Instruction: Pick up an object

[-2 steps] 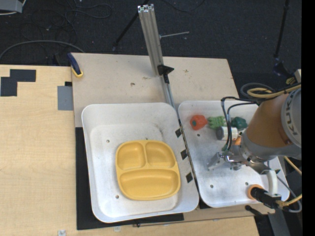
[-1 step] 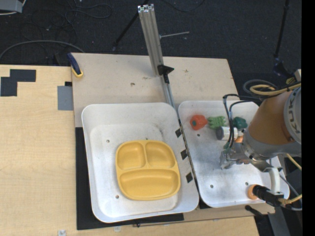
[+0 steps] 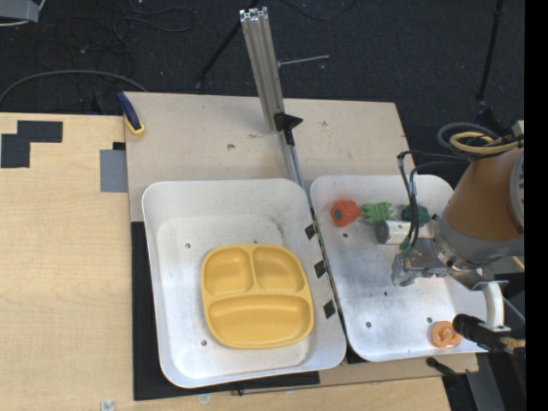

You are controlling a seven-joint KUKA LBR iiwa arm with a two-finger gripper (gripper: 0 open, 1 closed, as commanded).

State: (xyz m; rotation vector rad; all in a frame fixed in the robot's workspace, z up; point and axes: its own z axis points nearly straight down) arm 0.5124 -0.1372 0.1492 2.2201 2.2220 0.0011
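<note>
My gripper (image 3: 402, 273) hangs low over the middle of the right white bin (image 3: 368, 332), reaching in from the right under the arm's orange band. A red-orange toy (image 3: 345, 213) lies at the bin's back left. Next to it is a green toy (image 3: 377, 211), then a small white piece (image 3: 395, 228) just behind the gripper. A small orange round thing (image 3: 443, 335) sits at the bin's front right corner. I see nothing held at the gripper's tip.
The left white bin (image 3: 171, 229) holds a yellow divided plate (image 3: 255, 296). An aluminium post (image 3: 264, 67) rises behind the bins, with a thin rod running down between them. Bare bench lies to the left.
</note>
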